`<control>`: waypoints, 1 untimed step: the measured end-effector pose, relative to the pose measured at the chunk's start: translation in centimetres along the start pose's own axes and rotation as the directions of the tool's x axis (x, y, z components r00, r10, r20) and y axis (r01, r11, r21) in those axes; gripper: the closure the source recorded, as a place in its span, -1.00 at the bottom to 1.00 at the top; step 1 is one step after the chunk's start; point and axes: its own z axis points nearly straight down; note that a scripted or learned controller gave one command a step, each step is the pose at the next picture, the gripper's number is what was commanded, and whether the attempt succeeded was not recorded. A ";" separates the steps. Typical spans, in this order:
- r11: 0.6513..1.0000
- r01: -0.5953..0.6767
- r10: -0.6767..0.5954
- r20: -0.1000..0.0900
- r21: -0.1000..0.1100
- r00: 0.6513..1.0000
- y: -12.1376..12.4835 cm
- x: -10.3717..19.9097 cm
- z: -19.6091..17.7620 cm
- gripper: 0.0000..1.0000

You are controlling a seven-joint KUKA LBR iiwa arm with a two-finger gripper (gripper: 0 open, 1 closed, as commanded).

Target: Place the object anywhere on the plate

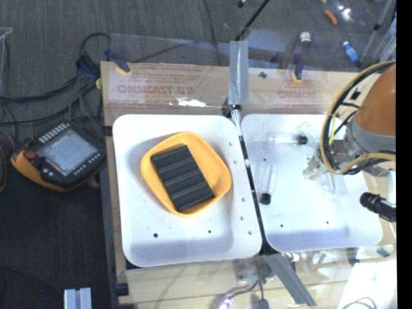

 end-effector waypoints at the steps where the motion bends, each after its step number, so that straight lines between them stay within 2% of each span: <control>1: 1.000 0.000 0.000 0.000 0.000 1.000 0.0 0.0 0.0 -1.00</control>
